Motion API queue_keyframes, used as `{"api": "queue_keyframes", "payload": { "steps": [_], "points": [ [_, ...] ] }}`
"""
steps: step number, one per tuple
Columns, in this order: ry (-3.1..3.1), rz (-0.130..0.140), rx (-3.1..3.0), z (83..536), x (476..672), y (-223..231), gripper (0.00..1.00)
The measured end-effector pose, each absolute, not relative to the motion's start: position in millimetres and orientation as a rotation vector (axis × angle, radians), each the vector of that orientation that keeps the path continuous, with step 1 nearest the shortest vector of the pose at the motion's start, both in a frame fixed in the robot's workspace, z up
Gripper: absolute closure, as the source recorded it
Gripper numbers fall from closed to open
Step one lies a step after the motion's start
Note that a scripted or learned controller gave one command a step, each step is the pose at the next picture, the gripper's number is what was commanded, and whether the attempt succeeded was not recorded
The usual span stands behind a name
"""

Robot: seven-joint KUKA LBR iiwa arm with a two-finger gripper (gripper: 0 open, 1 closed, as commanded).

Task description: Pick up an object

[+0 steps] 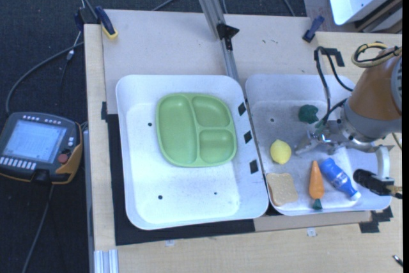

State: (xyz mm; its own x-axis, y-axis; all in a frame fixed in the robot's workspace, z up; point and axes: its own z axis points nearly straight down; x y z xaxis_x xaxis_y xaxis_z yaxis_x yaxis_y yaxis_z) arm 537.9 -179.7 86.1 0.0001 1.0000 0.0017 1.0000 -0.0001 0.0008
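Nearest the front edge of the right bin (281,89) lie a bread slice (282,188), a carrot (316,182) standing lengthwise with its green tip toward the front, and a blue bottle (338,178) angled front-right. Just behind them sits a lemon (280,151). Beside it to the right, the gripper (311,142) points at the lemon, holding nothing; I cannot tell its jaw opening. Farther back rests a dark green object (308,113). Over in the left bin (137,201) sits a green divided plate (195,129).
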Motion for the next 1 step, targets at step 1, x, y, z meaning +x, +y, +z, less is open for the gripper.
{"api": "queue_keyframes", "payload": {
  "steps": [1],
  "points": [
    [-2.226, -0.004, -2.227, 98.8, 539.4, -181.2, 1.00]
  ]
}}
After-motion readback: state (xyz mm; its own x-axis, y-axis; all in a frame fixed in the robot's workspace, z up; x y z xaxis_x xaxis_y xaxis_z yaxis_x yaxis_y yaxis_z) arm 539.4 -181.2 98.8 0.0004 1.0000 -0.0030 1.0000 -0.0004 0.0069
